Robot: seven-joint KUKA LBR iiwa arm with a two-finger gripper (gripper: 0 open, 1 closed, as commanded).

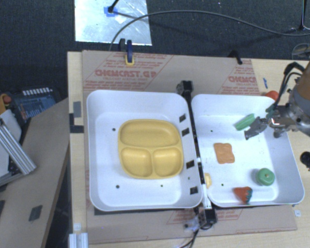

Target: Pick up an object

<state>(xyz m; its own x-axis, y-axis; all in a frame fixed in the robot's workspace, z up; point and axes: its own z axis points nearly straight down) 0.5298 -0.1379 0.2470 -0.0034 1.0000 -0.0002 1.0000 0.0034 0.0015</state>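
Find the tool (254, 129) low over the far half of the right bin (292, 161), at the end of the arm (306, 99) reaching in from the right. Cannot tell from this view whether released or clenched; treat any grasp as unconfirmed.

Take the green oblong piece (244, 121) as the likely target: just beside the tool tip, on its far-left side, apparently lying on the bin floor. Cannot tell whether touching or narrowly apart.

Note the other candidates in the same bin:
- orange flat piece (223, 153), near the middle, apart from the tool;
- green round piece (265, 176), toward the near right corner;
- red piece (243, 194), at the near wall.

Leave the left bin (101, 154) and its yellow divided plate (150, 148) out of the motion.

Likely faults from this position:
- Off-centre closing. Expect a push or a spin of the green oblong piece instead of a grip, given its place beside the tool, not visibly within it.
- Slip on lift. Expect a drop back into the bin after a pinch near one end of so narrow a piece.
- Empty closing. Judge as probable after any sideways nudge during descent.
- Floor contact. Avoid further descent; risks a scrape on the bin or a shift of the bin on the desk (75, 138).

Confirm the piece inside the tool before counting the pick as done.
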